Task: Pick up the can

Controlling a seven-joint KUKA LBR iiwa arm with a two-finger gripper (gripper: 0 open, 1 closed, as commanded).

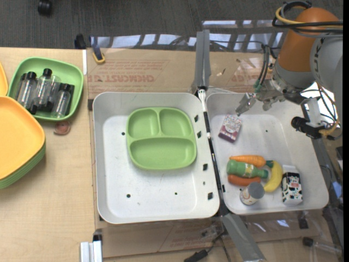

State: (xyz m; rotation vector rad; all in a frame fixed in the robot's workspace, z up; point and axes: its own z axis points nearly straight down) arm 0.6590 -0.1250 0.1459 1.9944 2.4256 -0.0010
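While gripper (256, 99) hovers over far end of right bin (319, 192), fingers spread apart and gripping nothing, we judge approach step just begun. Can (251, 193), short metal cylinder with dull grey lid, stands at near edge, touching carrot (248, 161), green bottle (246, 171) and banana (274, 177). Next: we need descent toward near edge, fingers straddling round wall.

Two bins side by side on the table

A divided plate (161, 137) lies in the left bin (109, 201); the can (251, 194) sits at the right bin's (272, 124) near edge, before a carrot (248, 161).
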